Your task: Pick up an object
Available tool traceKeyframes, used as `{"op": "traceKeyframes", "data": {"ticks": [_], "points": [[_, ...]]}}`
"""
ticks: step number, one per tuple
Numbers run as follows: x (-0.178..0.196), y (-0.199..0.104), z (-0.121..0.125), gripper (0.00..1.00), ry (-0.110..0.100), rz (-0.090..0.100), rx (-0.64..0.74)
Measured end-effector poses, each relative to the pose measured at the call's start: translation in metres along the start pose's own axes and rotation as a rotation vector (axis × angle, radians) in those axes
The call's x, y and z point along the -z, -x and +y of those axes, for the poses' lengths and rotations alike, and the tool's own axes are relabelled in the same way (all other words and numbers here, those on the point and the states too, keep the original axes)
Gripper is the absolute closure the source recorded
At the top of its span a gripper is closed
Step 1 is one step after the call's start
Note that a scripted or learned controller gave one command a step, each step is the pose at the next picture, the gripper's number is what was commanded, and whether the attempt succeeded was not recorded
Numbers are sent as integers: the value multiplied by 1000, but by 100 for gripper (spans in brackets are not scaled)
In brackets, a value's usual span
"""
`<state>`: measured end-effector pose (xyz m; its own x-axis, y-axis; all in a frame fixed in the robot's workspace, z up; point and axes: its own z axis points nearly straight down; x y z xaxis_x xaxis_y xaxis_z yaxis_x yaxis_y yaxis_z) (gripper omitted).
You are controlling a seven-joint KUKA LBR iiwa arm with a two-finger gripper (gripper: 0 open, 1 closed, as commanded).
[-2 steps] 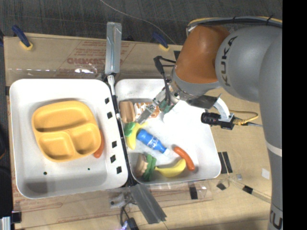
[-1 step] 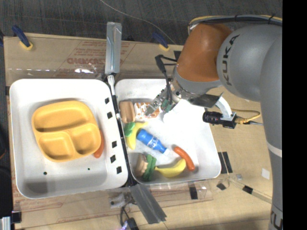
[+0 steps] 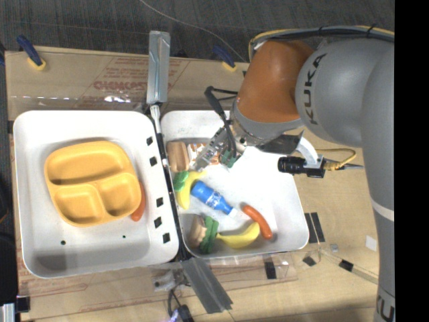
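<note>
My gripper (image 3: pixel 216 154) hangs over the back part of the right bin (image 3: pixel 288 193), under the arm's orange band and grey wrist. Just below it a blue bottle with a white label (image 3: pixel 211 198) lies on its side. A yellow-green piece (image 3: pixel 182 186) sits left of the bottle. An orange-red sausage (image 3: pixel 259 221) and a yellow banana (image 3: pixel 241 235) lie toward the bin's front. A brown block (image 3: pixel 177 154) rests at the bin's left wall, beside the gripper. A green and brown piece (image 3: pixel 203 232) lies at the front left corner.
The left bin (image 3: pixel 40 253) holds a yellow divided tray (image 3: pixel 90 182) with a small orange item (image 3: pixel 138 210) at its right edge. A grey metal divider (image 3: pixel 157 66) runs between the bins. Brown cardboard (image 3: pixel 80 72) lines the bench behind them.
</note>
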<state>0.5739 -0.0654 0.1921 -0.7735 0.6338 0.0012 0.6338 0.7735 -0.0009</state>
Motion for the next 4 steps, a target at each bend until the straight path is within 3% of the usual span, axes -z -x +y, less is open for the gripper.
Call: {"op": "traceKeyframes", "data": {"ticks": [1,2,3,4], "points": [[0,0,0,0,0,0,1],[1,49,63,0,1,-3,206],[0,-20,86,0,1,0,188],[0,-41,122,0,1,-1,-273]]}}
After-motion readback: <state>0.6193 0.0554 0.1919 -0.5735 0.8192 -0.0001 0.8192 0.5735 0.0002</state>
